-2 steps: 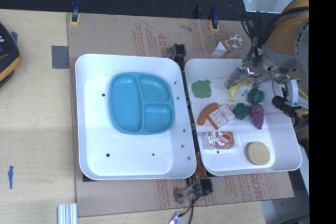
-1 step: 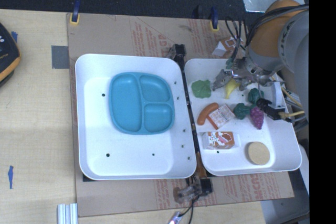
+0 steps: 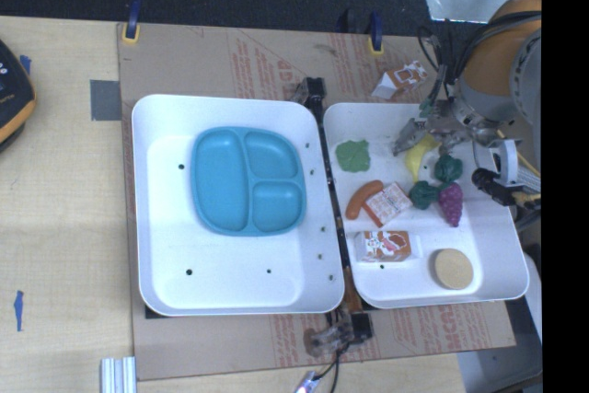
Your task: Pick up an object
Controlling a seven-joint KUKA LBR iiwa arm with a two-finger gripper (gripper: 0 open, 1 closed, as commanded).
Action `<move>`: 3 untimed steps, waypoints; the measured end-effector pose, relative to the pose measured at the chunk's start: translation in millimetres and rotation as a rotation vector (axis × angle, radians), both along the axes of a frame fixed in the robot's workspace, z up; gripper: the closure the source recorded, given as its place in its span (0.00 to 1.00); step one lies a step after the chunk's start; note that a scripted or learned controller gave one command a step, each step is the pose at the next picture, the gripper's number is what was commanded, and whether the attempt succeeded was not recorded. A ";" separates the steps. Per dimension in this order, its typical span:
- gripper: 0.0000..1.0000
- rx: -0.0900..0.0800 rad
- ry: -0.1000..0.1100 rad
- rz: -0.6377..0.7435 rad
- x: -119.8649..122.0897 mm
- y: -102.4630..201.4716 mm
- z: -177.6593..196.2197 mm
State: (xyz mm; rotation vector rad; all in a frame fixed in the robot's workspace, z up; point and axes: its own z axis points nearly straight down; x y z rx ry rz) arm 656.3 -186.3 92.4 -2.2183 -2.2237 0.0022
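Pincer (image 3: pixel 425 141) hangs over the yellow toy (image 3: pixel 417 158) in the right bin (image 3: pixel 502 276); grip unclear.

1. Both bins are white: the left bin (image 3: pixel 166 281) and the right bin (image 3: pixel 497 285).
2. The divided plate (image 3: pixel 247 179) is light blue.
3. The leafy piece (image 3: pixel 352 155) is green; the sausage (image 3: pixel 363 198) is orange-red.
4. The grapes (image 3: pixel 451 202) are purple; the broccoli-like piece (image 3: pixel 423 194) is dark green.
5. The round cookie (image 3: pixel 453 269) is tan.
6. Two small packets (image 3: pixel 385 246) are white with red print.
7. The tabletop (image 3: pixel 55 225) is pale wood, under a brown cardboard sheet (image 3: pixel 230 60).
8. The arm (image 3: pixel 502 41) is grey with an orange band.
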 end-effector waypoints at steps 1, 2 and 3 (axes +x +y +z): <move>1.00 0.001 0.011 0.001 -2.0 -1.2 9.2; 1.00 0.002 0.009 0.003 -1.4 61.0 38.0; 1.00 0.001 0.001 0.002 -21.4 91.2 135.2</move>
